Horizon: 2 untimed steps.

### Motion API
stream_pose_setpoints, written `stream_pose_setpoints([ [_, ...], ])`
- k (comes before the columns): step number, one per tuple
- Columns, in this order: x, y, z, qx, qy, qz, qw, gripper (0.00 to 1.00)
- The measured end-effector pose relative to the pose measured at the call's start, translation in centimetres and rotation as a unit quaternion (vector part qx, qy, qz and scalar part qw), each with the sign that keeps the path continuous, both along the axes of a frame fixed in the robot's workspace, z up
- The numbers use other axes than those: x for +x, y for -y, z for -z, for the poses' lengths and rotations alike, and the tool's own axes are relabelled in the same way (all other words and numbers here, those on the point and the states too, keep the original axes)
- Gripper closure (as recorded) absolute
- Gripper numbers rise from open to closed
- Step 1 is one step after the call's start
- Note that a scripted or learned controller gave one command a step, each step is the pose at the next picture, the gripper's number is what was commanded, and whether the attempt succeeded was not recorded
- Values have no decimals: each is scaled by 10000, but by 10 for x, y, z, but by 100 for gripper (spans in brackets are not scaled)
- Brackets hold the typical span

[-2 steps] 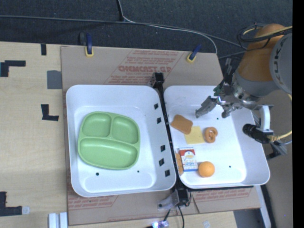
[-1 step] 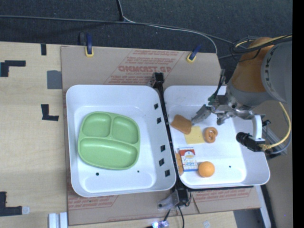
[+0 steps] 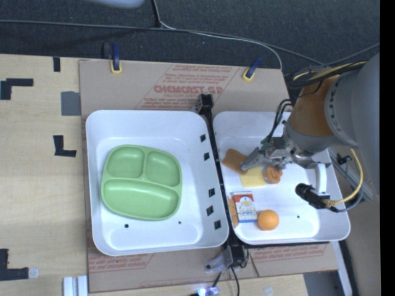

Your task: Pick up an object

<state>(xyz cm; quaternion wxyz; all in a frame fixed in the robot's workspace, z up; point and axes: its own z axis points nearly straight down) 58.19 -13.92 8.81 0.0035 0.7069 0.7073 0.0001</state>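
Cardboard sheeting clipped to a pale wooden surface (image 3: 37, 184) carries two shallow white bins, with the grey-and-orange arm (image 3: 321, 113) reaching into the right bin (image 3: 336, 227) and its tool (image 3: 256, 161) low over a cluster of small play-food pieces. Whether the tool is spread or closed cannot be told from this slanted view, and nothing is visibly caught in it. Just under its tip lies a pale yellow wedge (image 3: 252, 178), touching or nearly touching; a tan, bread-like piece (image 3: 232, 160) sits just to the far side of the tip toward the bin divider, and a small orange-brown lump (image 3: 273, 175) rests close behind, toward the arm. Nearer the front rim, apart from the tool, are a small printed box (image 3: 245, 206) and an orange ball (image 3: 268, 219). The left bin (image 3: 148, 119) holds a green divided plate (image 3: 141, 182), well away. The wedge looks light, stiff and probably smooth-faced, so a pinch across its narrow flanks seems safer than on its sloping top, where it could squirt out.
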Motion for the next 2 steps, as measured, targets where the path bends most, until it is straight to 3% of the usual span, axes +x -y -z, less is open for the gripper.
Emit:
stream_pose_setpoints([
  [1, 2, 1, -15, -12, 34, -4, 10000, 100],
  [2, 0, -1, -78, 23, -6, -6, 10000, 100],
])
